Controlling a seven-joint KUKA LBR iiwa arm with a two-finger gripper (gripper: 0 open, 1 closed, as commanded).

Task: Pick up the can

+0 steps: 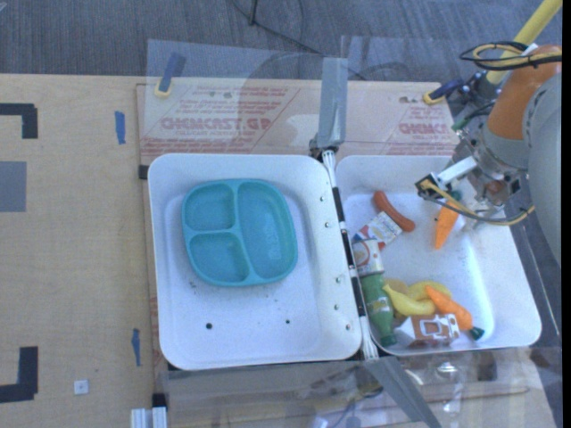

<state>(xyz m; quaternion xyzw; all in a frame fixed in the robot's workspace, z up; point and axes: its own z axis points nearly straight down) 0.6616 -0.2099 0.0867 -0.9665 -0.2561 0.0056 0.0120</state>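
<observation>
The can (367, 253), small with a red and white label, lies against the left wall of the right bin (500, 266), just below a white packet (384, 229). My gripper (451, 200) hangs over the upper right part of that bin, well to the right of the can and slightly behind it. An orange carrot (443, 228) stands directly under the gripper, tip pointing down. Whether the carrot touches the gripper is unclear.
A sausage (394, 210) lies left of the gripper. A green bottle (379, 307), a banana (407, 298), another carrot (450, 304) and a small carton (434, 329) crowd the bin's front. The left bin (169, 328) holds a teal divided plate (239, 232).
</observation>
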